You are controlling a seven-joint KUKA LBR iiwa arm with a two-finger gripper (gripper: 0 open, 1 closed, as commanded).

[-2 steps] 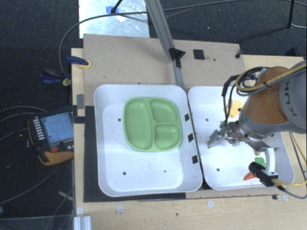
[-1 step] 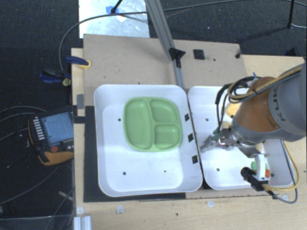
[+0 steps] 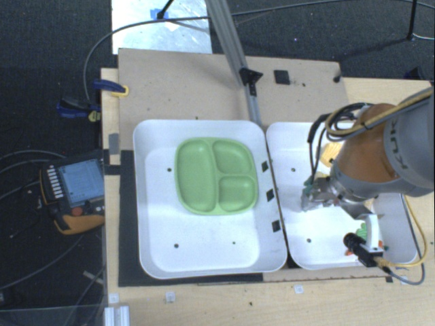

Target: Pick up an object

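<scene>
Two shallow white bins side by side on the brown counter (image 3: 170, 80). In the left bin (image 3: 156, 243), a green plate (image 3: 217, 175) with three compartments, lying flat in the far half, with bare white bin floor on the near side. Over the right bin (image 3: 299, 243), the grey arm (image 3: 408, 148) with its orange band (image 3: 363, 158), reaching in from the right and hiding much of that bin's floor. Tool (image 3: 315, 199) low over the left-middle of the right bin, near the rims that part the two bins and well apart from the green plate. Spread or pressed together: cannot tell from this angle. At the arm's far edge, a pale yellow patch (image 3: 331, 153), too hidden to name. By the arm's near side, a small green bit (image 3: 362, 231), too small to name. Off the counter at far left, on the dark floor (image 3: 41, 46), a handheld box (image 3: 76, 182) with a blue screen, amid loose cables (image 3: 27, 158). At the counter's left edge, blue and yellow clamps (image 3: 102, 87). Along the seam between the bins, three small black clips (image 3: 270, 194). From the top, a grey pole (image 3: 228, 32) slanting down to the far end of that seam. Beyond the right bin, a small black square (image 3: 282, 77) on the counter. Writing on the blue screen too small to read.
</scene>
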